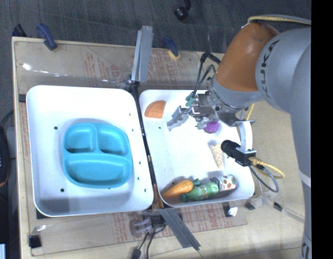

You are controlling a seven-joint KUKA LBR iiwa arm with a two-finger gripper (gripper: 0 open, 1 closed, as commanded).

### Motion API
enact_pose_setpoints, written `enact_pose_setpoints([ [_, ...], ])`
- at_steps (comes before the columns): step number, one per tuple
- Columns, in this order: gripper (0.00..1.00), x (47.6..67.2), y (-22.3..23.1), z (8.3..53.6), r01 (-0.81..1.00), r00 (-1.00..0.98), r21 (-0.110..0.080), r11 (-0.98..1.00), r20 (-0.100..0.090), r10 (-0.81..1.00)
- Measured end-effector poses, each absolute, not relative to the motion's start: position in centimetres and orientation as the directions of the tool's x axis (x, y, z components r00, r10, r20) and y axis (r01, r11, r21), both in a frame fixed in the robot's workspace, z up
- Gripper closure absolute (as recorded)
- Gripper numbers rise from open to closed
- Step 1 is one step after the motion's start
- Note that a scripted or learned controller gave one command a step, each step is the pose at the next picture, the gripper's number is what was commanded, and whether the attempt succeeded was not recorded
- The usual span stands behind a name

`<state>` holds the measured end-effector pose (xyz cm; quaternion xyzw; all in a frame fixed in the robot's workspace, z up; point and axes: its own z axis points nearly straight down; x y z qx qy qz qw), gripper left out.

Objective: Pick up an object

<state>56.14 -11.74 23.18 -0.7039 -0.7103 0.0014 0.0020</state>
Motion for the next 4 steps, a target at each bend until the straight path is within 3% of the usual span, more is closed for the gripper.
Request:
enact_pose_setpoints([
  [1,0.00,53.2,-13.1,9.0,1.000,-0.008,-0.003,0.008,0.000,1.000],
  [3,0.00,62.5,-12.9,9.2,1.000,-0.008,-0.001,0.008,0.001,1.000],
  [4,0.00,65.7,-12.0,9.2,1.000,-0.007,-0.001,0.007,0.001,1.000],
])
